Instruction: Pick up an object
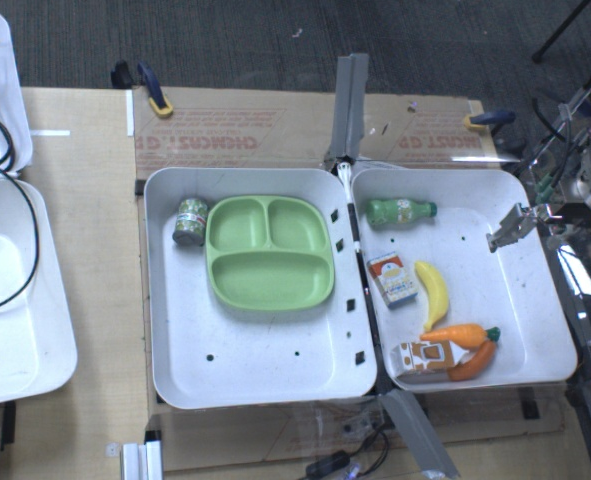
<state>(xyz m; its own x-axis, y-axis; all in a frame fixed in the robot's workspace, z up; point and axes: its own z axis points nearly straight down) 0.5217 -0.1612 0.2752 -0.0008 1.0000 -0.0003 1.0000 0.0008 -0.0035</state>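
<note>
Your gripper (505, 230) sits at the right bin's (535, 373) far right edge, over bare floor; whether its jaws are parted or closed cannot be told from here. Nearest candidates lie to its left: the banana (434, 293), probably light, smooth and curved, best pinched across its middle; the small carton (393, 278), stiff and flat-sided, easy to grip; the green bottle (400, 211), lying down, likely to roll.

right bin: green bottle (400, 211) | banana (433, 293) | carrot (459, 335) | cartons (393, 279)
</note>
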